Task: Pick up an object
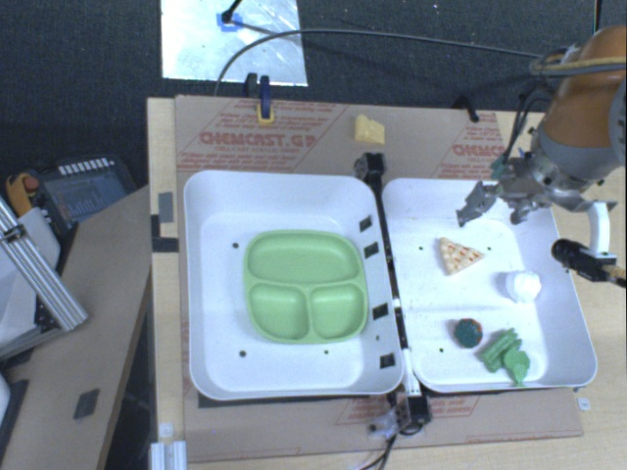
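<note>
Here, two shallow white plastic bins side by side on a brown cardboard-covered surface (pixel 294 140). In the left bin (pixel 211 292), a pale green three-compartment plastic tray (pixel 302 287), lying flat near the middle. In the right bin (pixel 421 213), four small things: a triangular slice of toy pizza (pixel 458 256) near the centre; just right of it and a little lower, a small white rounded object (pixel 521 285) close to the right wall; further toward the near edge, a dark teal round object (pixel 468 333); just beside that, a bright green leafy toy vegetable (pixel 506 352), the two near each other but apart. Above the far right part of the right bin, the grey arm with orange band (pixel 588 86), reaching in from the right, with the grey two-finger jaws (pixel 495 204) hanging over the far end of the bin, up and to the right of the pizza slice. Jaws apart, nothing visible between them. On the cardboard beyond the bins, a small yellow block (pixel 369 129) and a blue-and-yellow clamp (pixel 263 99) at the far edge.
</note>
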Robot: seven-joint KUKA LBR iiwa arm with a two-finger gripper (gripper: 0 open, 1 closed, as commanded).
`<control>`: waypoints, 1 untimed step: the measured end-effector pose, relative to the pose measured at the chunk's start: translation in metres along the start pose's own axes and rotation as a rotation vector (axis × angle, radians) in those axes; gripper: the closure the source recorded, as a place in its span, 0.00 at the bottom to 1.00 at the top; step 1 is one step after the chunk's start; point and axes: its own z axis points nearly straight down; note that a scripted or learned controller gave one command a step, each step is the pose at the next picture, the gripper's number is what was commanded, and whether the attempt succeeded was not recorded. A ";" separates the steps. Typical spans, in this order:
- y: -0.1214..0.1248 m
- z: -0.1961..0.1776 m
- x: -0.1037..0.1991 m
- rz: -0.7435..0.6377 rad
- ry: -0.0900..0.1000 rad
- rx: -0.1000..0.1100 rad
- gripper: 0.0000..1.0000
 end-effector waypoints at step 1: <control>0.003 -0.007 0.000 -0.002 -0.002 -0.012 0.00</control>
